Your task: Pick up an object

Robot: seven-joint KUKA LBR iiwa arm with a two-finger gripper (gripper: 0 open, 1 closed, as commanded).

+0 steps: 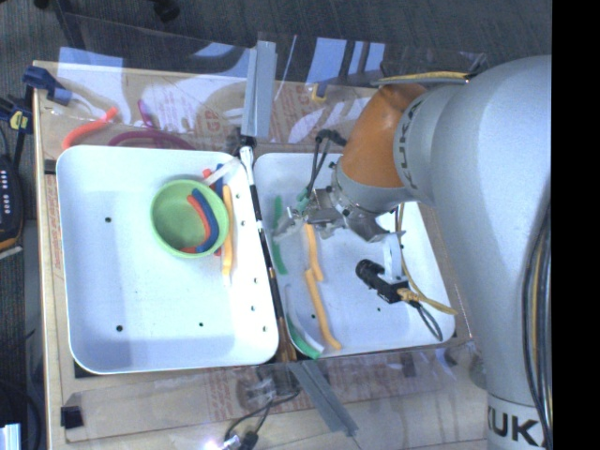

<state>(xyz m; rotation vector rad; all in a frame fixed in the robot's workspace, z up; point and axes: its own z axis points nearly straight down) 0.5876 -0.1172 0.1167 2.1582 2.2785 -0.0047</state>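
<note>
You see the arm (450,148) reaching in from the right, with its wrist bent down over the right bin (427,331); the tool (314,216) hangs low over the far left part of this bin, just beside the wall between the two bins. I cannot tell how the tool is set, because the wrist hides it from above, and nothing is seen pinched in it.

Under the tool lies a long orange stick (317,284), which goes from there toward the near side of the bin; I judge it is the most probable target, since the tool is directly above its far end. A thin green strip (278,242) lies against the bin wall to its left, and a curved green and white piece (302,336) rests at the near corner.

In the left bin (112,317) you see a green bowl (189,217) with a red and a blue curved piece inside; an orange pencil (226,237) touches its right side. These are well apart from the tool, so I think they are not the aim now.
</note>
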